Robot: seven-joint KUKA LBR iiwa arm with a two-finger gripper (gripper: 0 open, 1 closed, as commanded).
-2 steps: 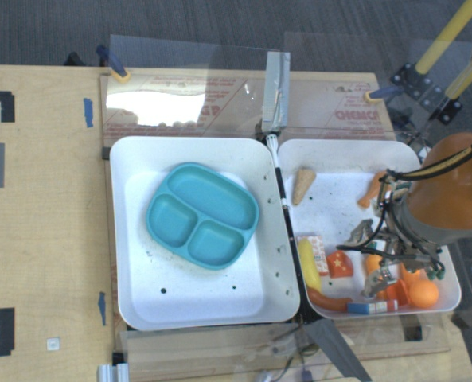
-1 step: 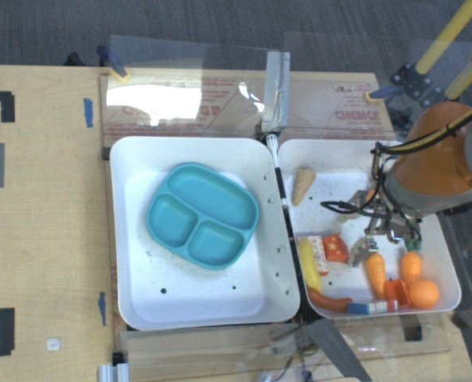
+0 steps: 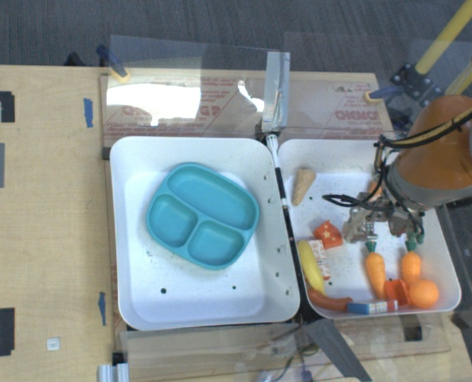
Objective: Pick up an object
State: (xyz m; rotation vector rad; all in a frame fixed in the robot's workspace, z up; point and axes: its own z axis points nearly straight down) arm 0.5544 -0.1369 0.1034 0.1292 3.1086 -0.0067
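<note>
Tabletop point(image 3: 37, 237) of pale wood carries two shallow white bins side by side. In the left bin point(image 3: 132, 293) a teal divided plate point(image 3: 202, 215) lies tilted, its long axis running from upper left to lower right.

The right bin point(image 3: 343, 165) holds the small items. Near its upper left corner a tan cone-shaped piece point(image 3: 302, 185) stands roughly along the bin's depth, narrow end toward the near side. Below it a yellow banana point(image 3: 311, 266) lies close to the left wall, long axis near-to-far. Just right of the banana's upper end sits a small orange-red carton point(image 3: 327, 234). Along the near wall lies what looks like a red sausage point(image 3: 329, 299). Further right, an orange carrot point(image 3: 376, 270) has its long axis nearly near-to-far, thick end up under the gripper, tip toward the near wall. An orange ball point(image 3: 423, 294) rests in the near right corner.

From the right the grey arm with its orange band point(image 3: 438, 146) reaches down over the bin, wrist pointing downward. The gripper point(image 3: 383, 228) hangs just above the carrot's top; whether its fingers are apart or together I cannot tell.
</note>
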